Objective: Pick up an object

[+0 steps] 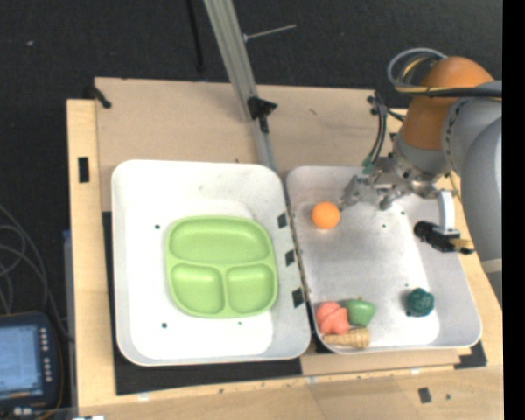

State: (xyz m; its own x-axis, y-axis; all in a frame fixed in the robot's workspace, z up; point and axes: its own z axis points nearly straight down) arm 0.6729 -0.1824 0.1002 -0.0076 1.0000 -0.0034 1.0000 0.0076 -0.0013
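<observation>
two shallow white bins sit side by side on a pale wooden bench [184,121].

left white bin [140,199]: holds one light green plastic tray with three compartments [220,265], lying flat near the bin's middle.

right white bin [437,296]: holds five loose items.
- small round orange ball [325,215], in the far left part, apart from everything else.
- pink lumpy toy [332,318], at the near left corner.
- green pepper-shaped toy [360,311], touching the pink one on its right.
- tan ridged cone-like piece [353,339], just in front of those two, at the near rim.
- dark green knobbly toy [419,302], near the right wall, well apart from the cluster.

grey arm with orange band [433,116]: reaches in from the right over the far edge of the right bin.

two-finger gripper [376,191]: low above the bin's far part, just right of the orange ball and not touching it; whether the fingers are apart or together cannot be told; nothing is seen between them.
</observation>
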